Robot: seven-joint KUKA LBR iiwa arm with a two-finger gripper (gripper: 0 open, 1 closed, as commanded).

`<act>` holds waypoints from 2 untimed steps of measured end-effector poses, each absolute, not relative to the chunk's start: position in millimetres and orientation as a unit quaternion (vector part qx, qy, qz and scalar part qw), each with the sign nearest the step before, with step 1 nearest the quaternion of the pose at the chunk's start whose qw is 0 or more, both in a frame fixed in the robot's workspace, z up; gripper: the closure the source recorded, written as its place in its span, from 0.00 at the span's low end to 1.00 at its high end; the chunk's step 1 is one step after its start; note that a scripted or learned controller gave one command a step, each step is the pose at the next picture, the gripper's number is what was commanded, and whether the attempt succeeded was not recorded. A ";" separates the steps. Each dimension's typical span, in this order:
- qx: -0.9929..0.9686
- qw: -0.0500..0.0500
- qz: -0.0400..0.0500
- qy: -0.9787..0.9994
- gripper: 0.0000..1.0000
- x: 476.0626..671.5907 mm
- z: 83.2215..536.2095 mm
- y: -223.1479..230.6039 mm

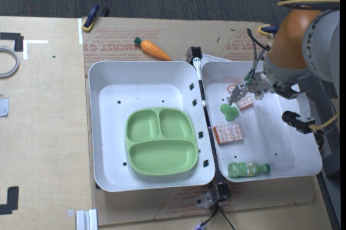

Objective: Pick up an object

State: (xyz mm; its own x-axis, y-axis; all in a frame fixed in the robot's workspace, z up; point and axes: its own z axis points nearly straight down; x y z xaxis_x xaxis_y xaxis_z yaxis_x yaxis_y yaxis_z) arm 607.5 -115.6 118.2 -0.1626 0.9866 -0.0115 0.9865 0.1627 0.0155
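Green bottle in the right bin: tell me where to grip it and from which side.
Grip the green bottle across its wide body, coming straight down from above. It lies on its side along the right bin's near wall, cap pointing right, so close across its short width, not along its length.

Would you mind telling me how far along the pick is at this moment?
Done: the arm has reached into the right bin. In hand: the gripper sits low over a small red-and-white packet, beside the green toy; a grasp is not evident. Left: closing on an object and lifting it clear.
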 end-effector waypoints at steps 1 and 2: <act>0.613 0.005 0.001 0.790 0.00 624.7 98.2 -108.2; 0.613 0.010 0.002 0.790 1.00 626.6 109.1 -109.8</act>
